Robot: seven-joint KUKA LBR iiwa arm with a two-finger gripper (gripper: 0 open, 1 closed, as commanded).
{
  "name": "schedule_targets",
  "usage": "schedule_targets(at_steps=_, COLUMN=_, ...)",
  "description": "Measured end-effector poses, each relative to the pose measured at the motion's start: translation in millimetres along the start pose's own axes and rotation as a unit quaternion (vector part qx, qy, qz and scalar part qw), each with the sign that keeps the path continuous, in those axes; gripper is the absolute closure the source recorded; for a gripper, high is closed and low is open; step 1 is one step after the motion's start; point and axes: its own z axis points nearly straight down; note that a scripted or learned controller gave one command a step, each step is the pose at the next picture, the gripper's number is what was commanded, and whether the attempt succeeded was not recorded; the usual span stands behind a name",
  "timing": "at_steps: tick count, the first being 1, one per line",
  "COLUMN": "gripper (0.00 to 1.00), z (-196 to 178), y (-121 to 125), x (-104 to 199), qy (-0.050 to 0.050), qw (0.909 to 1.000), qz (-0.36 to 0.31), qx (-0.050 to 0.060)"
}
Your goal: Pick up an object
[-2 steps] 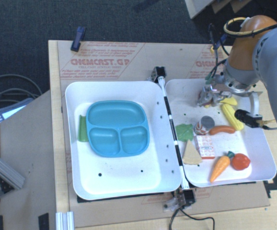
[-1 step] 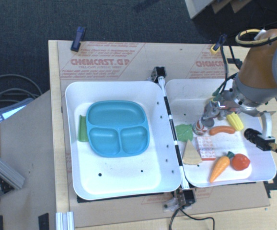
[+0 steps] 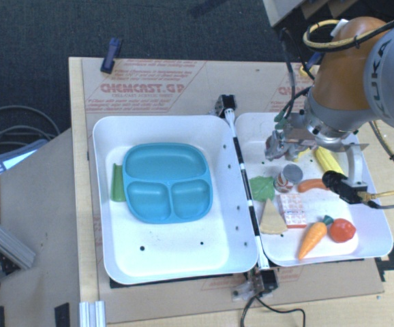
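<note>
Toy food [image 3: 317,236] lies heaped in the right bin [image 3: 381,240], at three o'clock from the blue tray [image 3: 166,181]; the gripper [image 3: 283,146] hovers above, grip state impossible to tell, seemingly choosing a target.

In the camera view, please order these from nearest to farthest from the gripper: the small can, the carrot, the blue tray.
From the gripper:
1. Small can, just below it in the right bin.
2. Carrot, at that bin's near edge.
3. Blue tray, in the left bin.
</note>
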Motion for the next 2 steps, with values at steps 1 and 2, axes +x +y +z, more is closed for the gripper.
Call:
schedule_targets(at_steps=1, gripper=1.00, z=16, y=2, x=59, qy=0.000, qw=1.0000, qz=0.000, qx=0.002)
schedule_targets(at_steps=2, gripper=1.00, z=-20, y=12, x=45, qy=-0.001, qw=1.0000, qz=0.001, qx=0.000)
